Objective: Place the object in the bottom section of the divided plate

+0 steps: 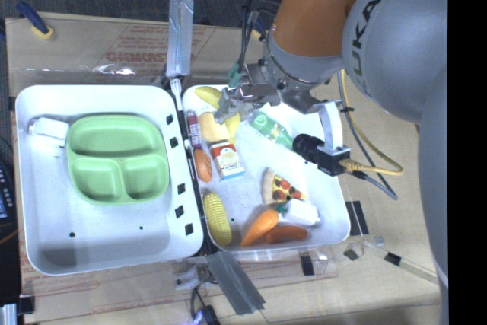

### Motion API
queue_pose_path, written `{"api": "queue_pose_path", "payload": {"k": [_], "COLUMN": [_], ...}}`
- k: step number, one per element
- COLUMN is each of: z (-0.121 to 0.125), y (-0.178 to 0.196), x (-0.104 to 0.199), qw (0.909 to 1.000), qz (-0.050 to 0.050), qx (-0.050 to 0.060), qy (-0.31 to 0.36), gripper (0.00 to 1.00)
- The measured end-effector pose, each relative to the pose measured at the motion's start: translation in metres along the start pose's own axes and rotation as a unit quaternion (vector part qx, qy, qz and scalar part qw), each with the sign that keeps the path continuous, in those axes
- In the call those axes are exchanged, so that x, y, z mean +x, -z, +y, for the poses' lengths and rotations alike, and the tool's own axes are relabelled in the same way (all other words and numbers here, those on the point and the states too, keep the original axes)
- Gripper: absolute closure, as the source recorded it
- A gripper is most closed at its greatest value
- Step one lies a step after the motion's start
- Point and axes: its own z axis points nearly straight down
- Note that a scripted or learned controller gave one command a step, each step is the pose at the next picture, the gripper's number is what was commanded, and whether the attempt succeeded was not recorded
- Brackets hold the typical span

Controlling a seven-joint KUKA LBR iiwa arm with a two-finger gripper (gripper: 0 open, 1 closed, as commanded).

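Bench with 2 bins (pixel 46 251) — tool (pixel 226 104) over toy food, grip unclear.

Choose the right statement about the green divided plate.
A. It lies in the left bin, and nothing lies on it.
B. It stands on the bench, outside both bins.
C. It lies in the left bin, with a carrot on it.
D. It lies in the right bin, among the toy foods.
A: the green divided plate lies in the left bin with all its sections bare, while the carrot lies in the right bin.
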Motion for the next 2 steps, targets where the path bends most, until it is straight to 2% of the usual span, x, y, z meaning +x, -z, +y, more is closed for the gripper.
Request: {"api": "queue_pose_path", "payload": {"k": [1,2], "z": [-0.0081,-0.0081], "y": [-0.0102,-0.01], "x": [0.0573,0.0574], "qw": [0.9706,0.9706], "qz": [0.001,0.001], "qx": [0.002,0.002], "qy": [0.241,0.241], "gripper": [1.0,0.0]}}
